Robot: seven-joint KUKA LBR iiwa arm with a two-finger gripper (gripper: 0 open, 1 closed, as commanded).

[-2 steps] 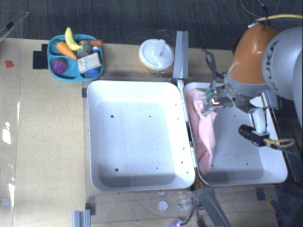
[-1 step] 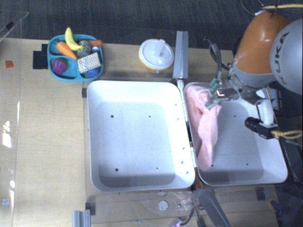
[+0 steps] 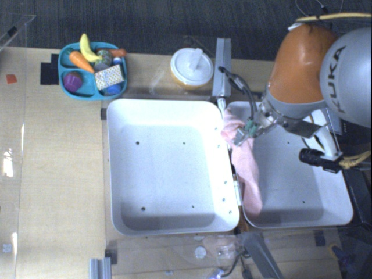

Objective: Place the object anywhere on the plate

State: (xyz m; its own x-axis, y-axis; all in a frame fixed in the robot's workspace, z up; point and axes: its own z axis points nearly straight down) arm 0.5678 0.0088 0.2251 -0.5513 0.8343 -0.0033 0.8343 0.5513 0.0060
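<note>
Along the right bin's (image 3: pixel 302 214) left wall, a pink cloth (image 3: pixel 249 170) lies draped, its top bunched under the gripper (image 3: pixel 251 128).
From the overhead camera, whether the gripper has closed on it cannot be told. Soft, light and limp, it would likely sag; that bunched top fold looks the best hold.

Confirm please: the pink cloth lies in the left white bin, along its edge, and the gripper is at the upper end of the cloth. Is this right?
Not quite. The camera view shows the pink cloth lying in the right bin, along its left edge, not in the left bin. The rest holds: the gripper is at the cloth's upper end.
</note>
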